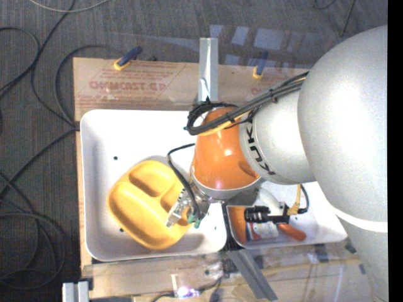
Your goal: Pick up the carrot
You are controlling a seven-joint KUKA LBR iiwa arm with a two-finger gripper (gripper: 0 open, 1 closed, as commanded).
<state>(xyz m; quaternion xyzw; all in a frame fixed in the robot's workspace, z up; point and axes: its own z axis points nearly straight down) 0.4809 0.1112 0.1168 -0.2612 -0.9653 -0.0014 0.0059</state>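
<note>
Two shallow white bins sit side by side on the counter point(126, 87), their inner walls touching. The left bin point(91, 168) has bare white floor along its far and left sides. Its near right part is taken up by a yellow plate point(141, 200), smooth and glossy, rounded at the corners and moulded into compartments.

The pincer point(184, 214) hangs over the plate's right rim, close to the wall between the bins. Whether it is wide or narrow cannot be told, and nothing is seen held in it.

Most of the right bin point(277, 244) lies under the arm point(220, 156), whose orange band and broad grey body cover it, so only a strip by the near rim is open.

The carrot point(293, 232) lies in that strip, well apart from the pincer. It is a smooth orange tapered piece lying flat, its long axis running roughly left to right and dipping slightly toward the near right corner. Which end is the tip is too small to tell.
</note>
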